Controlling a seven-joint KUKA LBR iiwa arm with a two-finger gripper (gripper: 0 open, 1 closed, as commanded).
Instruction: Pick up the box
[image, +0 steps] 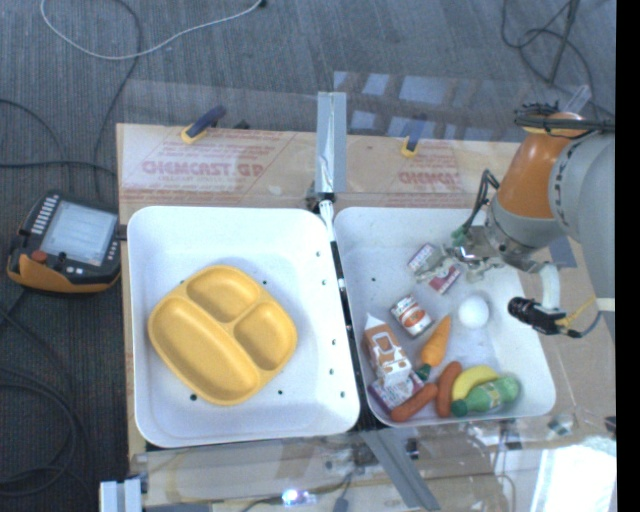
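**Bench holdings, left to right: two white bins, arm at the right-hand bin**

Floor, far left: a handheld control pad with a grey screen and an orange-trimmed casing, lying beside the bench among dark cables.

Left bin: white and shallow. It holds a yellow tray with three compartments, set at a slant near the bin's middle.

Divider: a grey metal rail runs from the far edge of the bench down between the two bins.

Right bin: white and shallow, with its items grouped toward the near side.
- Box: a small orange and white carton, lying flat near the bin's left wall in the near half, well apart from the gripper.
- Can: small, red and white, tipped on its side, just beyond the box.
- Two carrots: one just right of the box, the other at the near wall.
- Red sausage-shaped piece, beside a banana and a green item in the near right corner.
- White ball, near the middle right.
- Crumpled packet, silver with red, in the far half.

Arm, far right: grey with an orange band. The gripper is low over the far right part of the bin, just beside the packet. Whether its pincer is wide or narrow cannot be told.
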